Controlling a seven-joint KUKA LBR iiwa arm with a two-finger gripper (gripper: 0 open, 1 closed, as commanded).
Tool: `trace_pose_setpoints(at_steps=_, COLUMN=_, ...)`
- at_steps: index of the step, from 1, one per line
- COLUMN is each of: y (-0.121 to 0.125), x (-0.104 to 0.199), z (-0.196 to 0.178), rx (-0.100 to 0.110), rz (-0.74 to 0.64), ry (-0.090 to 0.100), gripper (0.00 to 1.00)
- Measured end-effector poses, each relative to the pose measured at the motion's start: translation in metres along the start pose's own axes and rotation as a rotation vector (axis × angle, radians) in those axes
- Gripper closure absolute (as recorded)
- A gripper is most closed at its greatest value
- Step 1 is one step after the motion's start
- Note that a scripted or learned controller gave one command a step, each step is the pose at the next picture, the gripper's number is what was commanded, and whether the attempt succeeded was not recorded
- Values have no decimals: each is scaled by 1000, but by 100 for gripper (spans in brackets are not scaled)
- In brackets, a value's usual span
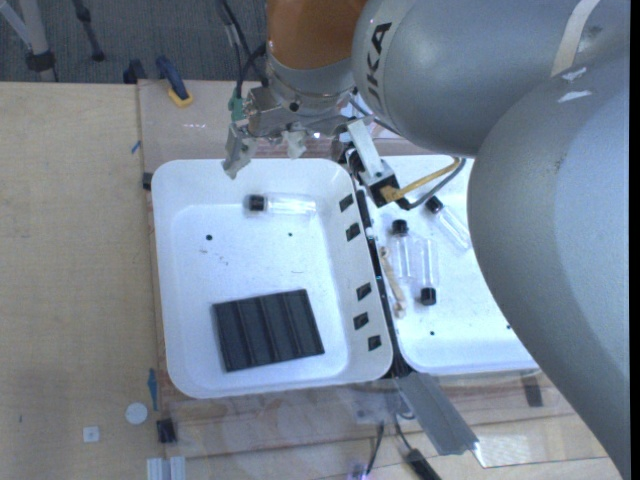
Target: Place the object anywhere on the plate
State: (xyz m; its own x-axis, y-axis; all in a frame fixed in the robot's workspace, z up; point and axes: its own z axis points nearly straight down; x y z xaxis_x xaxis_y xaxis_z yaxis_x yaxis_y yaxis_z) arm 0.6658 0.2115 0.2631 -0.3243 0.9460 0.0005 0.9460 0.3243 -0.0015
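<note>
The clear vial lies in the left bin, apart from the black ribbed plate; the gripper hangs above, fingers spread and empty, so grasping and placing remain

High fixed view, slanting down on both bins

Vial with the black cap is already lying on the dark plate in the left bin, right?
Not on the plate. The camera view shows the vial lying on the white floor of the left bin near its far wall, apart from the plate, which lies at the near end.
</note>
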Motion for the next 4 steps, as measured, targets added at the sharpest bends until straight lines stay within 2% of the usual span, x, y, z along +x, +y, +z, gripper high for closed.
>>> trace_pose_setpoints(at_steps=1, y=1, x=1, z=-11, rx=-4, rz=0, ry=0, gripper=100)
trace_pose_setpoints(at_steps=2, y=3, x=6, z=7, rx=0, rz=-59, ry=0, gripper=100)
trace_pose_setpoints(at_steps=3, y=3, x=6, z=6, rx=0, rz=-59, ry=0, gripper=0)
trace_pose_setpoints(at_steps=4, y=3, x=5, z=-4, rx=-4, rz=-57, ry=0, gripper=100)
